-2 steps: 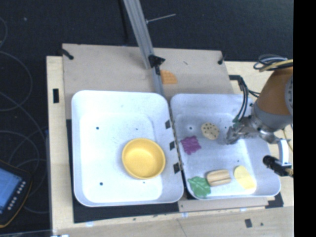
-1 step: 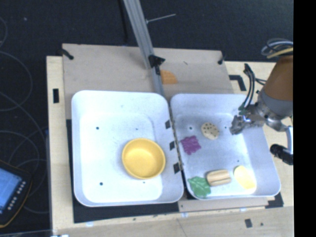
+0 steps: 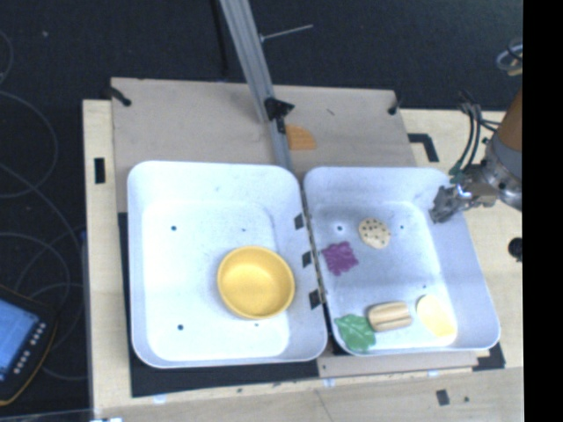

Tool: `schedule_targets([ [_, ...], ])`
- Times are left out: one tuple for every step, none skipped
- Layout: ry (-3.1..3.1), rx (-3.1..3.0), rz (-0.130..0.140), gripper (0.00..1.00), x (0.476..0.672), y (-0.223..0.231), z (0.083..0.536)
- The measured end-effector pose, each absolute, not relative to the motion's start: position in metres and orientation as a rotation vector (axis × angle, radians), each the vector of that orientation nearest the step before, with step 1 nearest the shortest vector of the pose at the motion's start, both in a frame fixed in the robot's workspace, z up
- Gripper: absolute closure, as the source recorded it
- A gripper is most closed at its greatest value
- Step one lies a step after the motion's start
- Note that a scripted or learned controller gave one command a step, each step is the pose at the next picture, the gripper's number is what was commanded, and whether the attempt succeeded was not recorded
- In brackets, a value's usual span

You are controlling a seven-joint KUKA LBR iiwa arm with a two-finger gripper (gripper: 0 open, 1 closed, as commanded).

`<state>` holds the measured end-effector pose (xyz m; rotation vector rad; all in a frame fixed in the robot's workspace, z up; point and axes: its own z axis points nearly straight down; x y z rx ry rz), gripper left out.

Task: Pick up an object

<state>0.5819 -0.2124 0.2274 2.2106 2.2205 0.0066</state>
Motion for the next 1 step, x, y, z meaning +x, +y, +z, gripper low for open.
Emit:
schedule_targets([
  [2.223,2.210,0.006,1.00,0.5834,-0.2134,0.2764],
])
